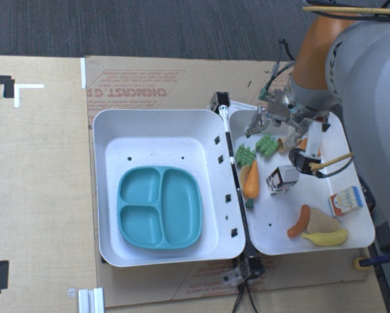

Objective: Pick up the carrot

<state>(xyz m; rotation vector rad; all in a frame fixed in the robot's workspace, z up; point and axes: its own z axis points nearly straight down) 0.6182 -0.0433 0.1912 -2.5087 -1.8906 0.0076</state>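
Note:
The carrot [251, 180] is orange with a green leafy top [244, 155]. It lies along the left wall of the right bin [268, 238], pointing toward the front. My gripper [279, 129] hangs over the back of the same bin, behind and to the right of the carrot and apart from it. A green leafy toy [268, 145] lies just below the gripper. The wrist and cables hide how the gripper stands.
The right bin also holds a small grey-white box [282, 179], a carton [346, 201], a red sausage [298, 221], a tan wedge [323, 221] and a banana [325, 238]. The left bin [110, 135] holds a teal divided plate [160, 207].

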